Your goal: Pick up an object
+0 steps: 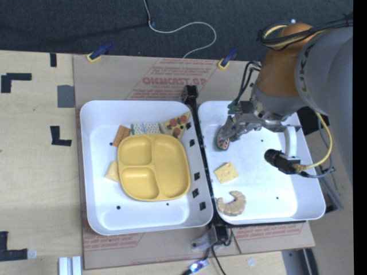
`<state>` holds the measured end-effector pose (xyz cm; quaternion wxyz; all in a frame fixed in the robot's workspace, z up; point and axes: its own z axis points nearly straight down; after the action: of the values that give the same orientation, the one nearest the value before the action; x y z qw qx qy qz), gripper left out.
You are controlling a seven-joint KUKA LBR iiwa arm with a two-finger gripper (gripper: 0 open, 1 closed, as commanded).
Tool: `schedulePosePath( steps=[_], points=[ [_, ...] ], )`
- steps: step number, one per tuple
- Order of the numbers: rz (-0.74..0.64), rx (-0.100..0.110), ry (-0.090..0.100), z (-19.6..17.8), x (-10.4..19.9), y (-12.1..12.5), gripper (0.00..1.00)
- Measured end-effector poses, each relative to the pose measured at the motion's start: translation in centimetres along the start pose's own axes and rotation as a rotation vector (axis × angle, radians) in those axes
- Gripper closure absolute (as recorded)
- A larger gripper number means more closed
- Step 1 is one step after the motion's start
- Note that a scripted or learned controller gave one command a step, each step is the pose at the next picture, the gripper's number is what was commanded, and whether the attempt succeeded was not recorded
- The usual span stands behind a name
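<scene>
My gripper (228,133) hangs low over the upper left part of the right bin (298,202). A small round reddish-brown piece (222,141) sits right at its tip, either touching it or just beneath it. A yellow cheese wedge (226,172) lies a little below the gripper on the bin floor. A tan croissant-like piece (232,203) rests near the bin's front left corner.
The left bin (94,205) holds a yellow divided plate (153,166). Behind the plate are a pizza slice (176,125), a checkered item (144,129) and an orange stick (121,135), and a yellow piece (110,171) pokes out at its left. A black cable fitting (281,160) hangs over the right bin.
</scene>
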<state>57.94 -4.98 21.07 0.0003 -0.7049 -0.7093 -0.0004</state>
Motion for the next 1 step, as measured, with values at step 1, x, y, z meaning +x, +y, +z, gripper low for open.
schedulePosePath(
  steps=[1],
  points=[
    [0.001, -0.001, 0.0, 0.2, 2.78, 4.49, 1.0]
  ],
)
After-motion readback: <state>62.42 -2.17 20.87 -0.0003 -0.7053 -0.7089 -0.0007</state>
